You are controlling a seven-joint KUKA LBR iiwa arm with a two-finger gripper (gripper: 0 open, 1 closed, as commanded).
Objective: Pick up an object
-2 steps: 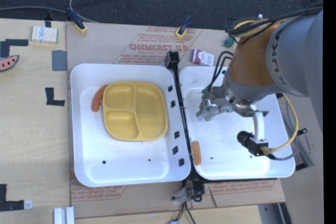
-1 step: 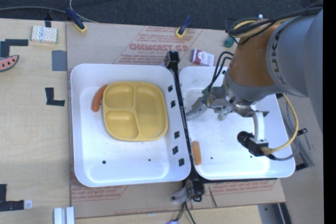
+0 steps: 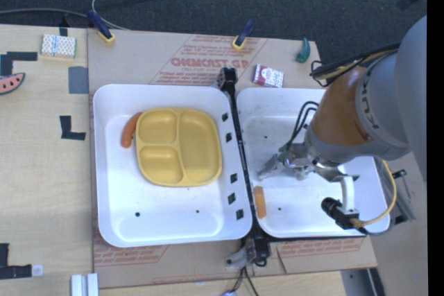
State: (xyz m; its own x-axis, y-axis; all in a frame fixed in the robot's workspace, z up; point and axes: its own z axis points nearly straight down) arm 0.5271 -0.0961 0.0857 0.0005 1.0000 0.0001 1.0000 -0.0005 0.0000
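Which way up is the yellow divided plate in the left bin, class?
Right way up: the yellow plate shows its three hollow compartments facing the camera, lying flat in the left bin.

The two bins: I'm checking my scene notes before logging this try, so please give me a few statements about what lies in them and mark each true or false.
1. The yellow divided plate lies in the left bin. True.
2. An orange sausage-shaped piece lies against the plate's left edge. True.
3. The gripper hangs over the left bin. False: it is over the right bin.
4. The right bin holds a second yellow plate. False: a small orange piece lies near its left wall.
5. The small orange piece sits between the gripper's fingers. False: it lies apart, below the gripper.
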